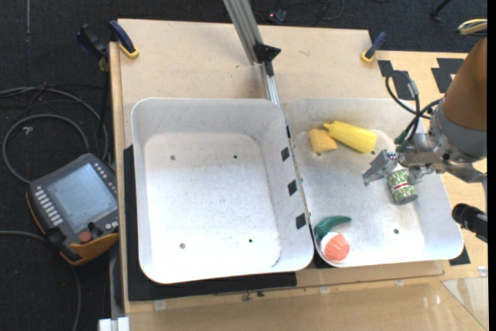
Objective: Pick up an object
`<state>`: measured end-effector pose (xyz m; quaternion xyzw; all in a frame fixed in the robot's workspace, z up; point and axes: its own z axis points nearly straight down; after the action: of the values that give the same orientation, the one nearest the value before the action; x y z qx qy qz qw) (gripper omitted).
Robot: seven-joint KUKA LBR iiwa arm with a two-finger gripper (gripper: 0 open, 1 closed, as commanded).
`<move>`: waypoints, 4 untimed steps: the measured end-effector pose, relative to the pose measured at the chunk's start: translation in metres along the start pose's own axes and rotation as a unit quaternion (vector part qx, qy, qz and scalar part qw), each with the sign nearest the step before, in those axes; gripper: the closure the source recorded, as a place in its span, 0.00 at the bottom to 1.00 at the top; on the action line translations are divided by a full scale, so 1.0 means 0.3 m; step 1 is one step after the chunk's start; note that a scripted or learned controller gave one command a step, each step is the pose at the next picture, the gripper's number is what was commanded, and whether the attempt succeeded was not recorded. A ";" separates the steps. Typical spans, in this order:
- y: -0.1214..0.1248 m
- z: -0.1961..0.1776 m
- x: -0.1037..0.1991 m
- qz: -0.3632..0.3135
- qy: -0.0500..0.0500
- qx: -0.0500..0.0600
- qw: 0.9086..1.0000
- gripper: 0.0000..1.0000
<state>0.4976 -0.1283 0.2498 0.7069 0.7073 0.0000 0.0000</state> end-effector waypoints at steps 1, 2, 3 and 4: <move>0.000 0.000 -0.001 0.000 0.000 0.000 1.000 0.00; 0.020 0.179 0.030 0.000 0.001 0.003 1.000 0.00; 0.024 0.340 0.003 0.001 0.000 0.003 1.000 0.00; 0.023 0.516 0.005 0.001 0.000 0.001 1.000 0.00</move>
<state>0.5044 -0.1270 0.0950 0.7074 0.7068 -0.0008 -0.0013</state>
